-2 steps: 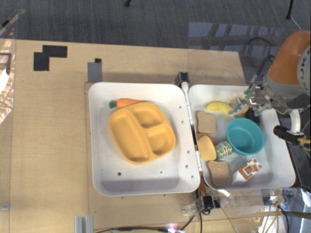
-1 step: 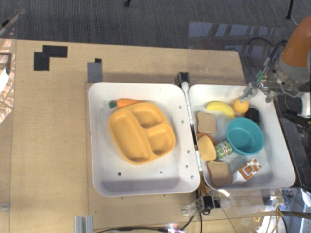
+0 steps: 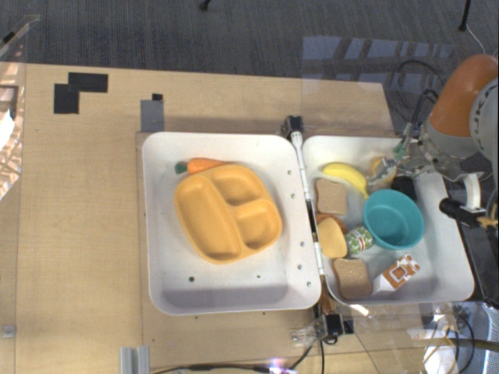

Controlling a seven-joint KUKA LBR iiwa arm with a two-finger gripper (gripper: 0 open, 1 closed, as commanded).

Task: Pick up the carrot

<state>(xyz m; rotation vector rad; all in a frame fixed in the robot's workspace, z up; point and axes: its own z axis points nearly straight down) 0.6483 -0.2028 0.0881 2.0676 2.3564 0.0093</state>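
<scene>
While the carrot (image 3: 204, 164) lies in the left bin (image 3: 160, 209), against the far edge of the yellow divided tray (image 3: 226, 213), your gripper (image 3: 398, 158) hangs over the right bin (image 3: 452, 271), well apart from it. Whether the fingers are open or closed, you cannot tell. Judged a toy: light, stiff, probably smooth. Take hold across the orange middle, not the green stub.

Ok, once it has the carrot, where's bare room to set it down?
Left bin: bare floor in front of the yellow tray, and a strip along its left side. The carrot lies behind the tray. Right bin is crowded: banana, bread, teal bowl.
</scene>
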